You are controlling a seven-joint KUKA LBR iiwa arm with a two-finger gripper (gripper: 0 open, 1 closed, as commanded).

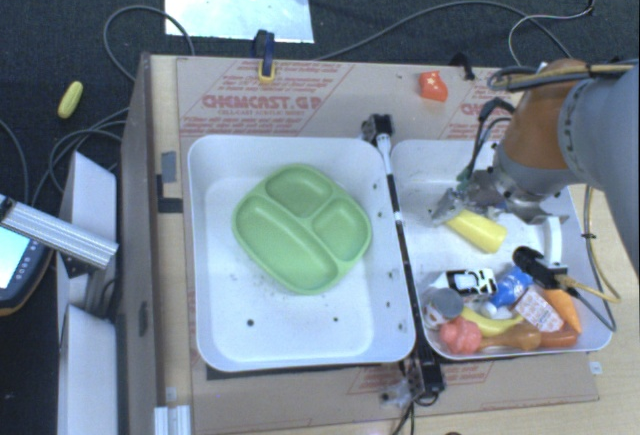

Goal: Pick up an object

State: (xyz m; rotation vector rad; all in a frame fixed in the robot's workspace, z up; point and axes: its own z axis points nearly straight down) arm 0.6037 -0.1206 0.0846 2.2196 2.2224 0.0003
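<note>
Gripper [462, 203] low, arm [590, 128] from right

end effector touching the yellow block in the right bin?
Cannot tell. In the camera view the end effector sits right at the yellow block, its upper-left end, but no clear gap or contact shows at this slant.

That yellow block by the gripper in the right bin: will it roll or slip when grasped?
The yellow block looks smooth and rounded, so it may slip sideways. It lies flat and oblong on the right bin floor, so rolling far seems unlikely. Probably light plastic.

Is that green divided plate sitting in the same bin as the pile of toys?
No, the green divided plate lies in the left bin; the toys fill the right bin.
</note>
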